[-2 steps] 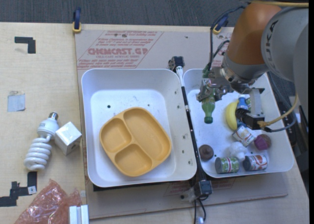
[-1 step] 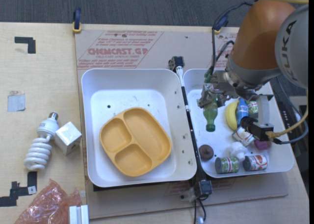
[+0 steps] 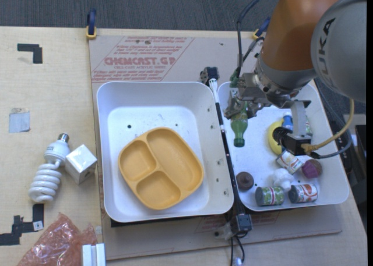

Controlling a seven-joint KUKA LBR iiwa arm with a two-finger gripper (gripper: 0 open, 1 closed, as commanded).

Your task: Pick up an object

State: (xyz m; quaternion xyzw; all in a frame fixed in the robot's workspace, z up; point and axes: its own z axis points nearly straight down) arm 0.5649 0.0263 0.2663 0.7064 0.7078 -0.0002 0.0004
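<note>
I am watching the claw (image 3: 239, 109) hanging over the left part of the right bin (image 3: 326, 192), and a green bottle (image 3: 239, 129) is sitting upright right under its fingertips, neck up between them. I cannot tell whether the fingers are actually pinching it or how wide they are standing. Off to the claw's left, the other bin (image 3: 111, 142) is carrying a yellow divided plate (image 3: 160, 167). Small cans (image 3: 269, 195) are lying below-right of the claw.

The yellow 3-compartment plastic plate (image 3: 160, 168) lies in the left shallow white bin (image 3: 111, 142). The right shallow white bin (image 3: 332, 192) holds the green plastic bottle (image 3: 239, 131) at far left and 2 small cans (image 3: 285, 194) near. A white spiral light bulb (image 3: 48, 171) lies left of both bins.
</note>
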